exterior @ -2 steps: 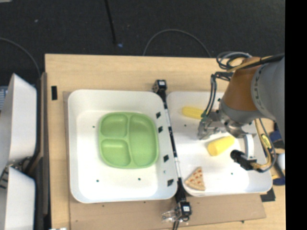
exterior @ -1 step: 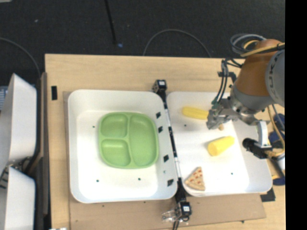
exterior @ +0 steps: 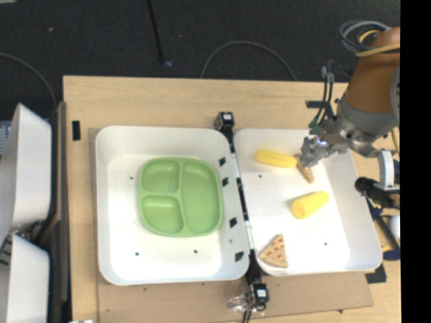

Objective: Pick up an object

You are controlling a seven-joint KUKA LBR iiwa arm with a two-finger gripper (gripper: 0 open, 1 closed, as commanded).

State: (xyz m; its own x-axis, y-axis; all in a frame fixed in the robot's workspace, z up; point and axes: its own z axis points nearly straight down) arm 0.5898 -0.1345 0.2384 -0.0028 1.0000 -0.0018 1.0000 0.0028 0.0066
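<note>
Two white bins side by side on the bench, seen from above at a slant: left bin [exterior: 114,254] bearing a green divided plate [exterior: 180,196], right bin [exterior: 350,244] bearing the loose pieces. Long yellow corn cob [exterior: 275,158] near the far wall, shorter yellow piece [exterior: 309,204] mid-bin, pizza slice [exterior: 275,251] at the near left corner, small brown piece [exterior: 307,173] just beside the cob's right end. Gripper [exterior: 311,155] low over the far part of the right bin, just right of the cob and above the brown piece, seemingly touching or nearly so. Probably closing in for a grasp. Best done by centring squarely over one chosen piece, descending straight, closing only once both sides are bracketed; risk of nudging the cob aside or pinching between two pieces. Finger spread impossible to judge at this slant, and nothing visibly held
</note>
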